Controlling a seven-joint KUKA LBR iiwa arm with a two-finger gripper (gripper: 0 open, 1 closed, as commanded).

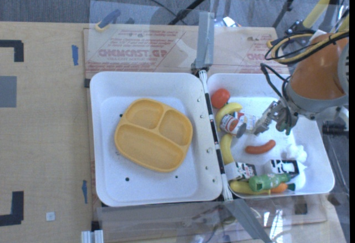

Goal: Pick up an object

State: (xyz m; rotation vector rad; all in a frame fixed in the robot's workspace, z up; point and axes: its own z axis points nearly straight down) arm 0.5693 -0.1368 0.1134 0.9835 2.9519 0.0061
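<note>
Left shallow white bin (105, 181): yellow three-compartment plastic tray (153, 134), lying flat near centre.

Right shallow white bin (319, 167): red round tomato-like toy (220, 96) at 10 o'clock; yellow plastic banana (226, 135) just below it, along the left wall; small white can with red label (232, 122) resting against the banana. Red-orange plastic sausage (260, 148) near centre. Green bottle-shaped toy (268, 182) at 6 o'clock.

Two-finger gripper (265, 124) at 1 o'clock of the sausage, low in the bin; fingers appear spread, nothing between them, though the view is blurred.
</note>
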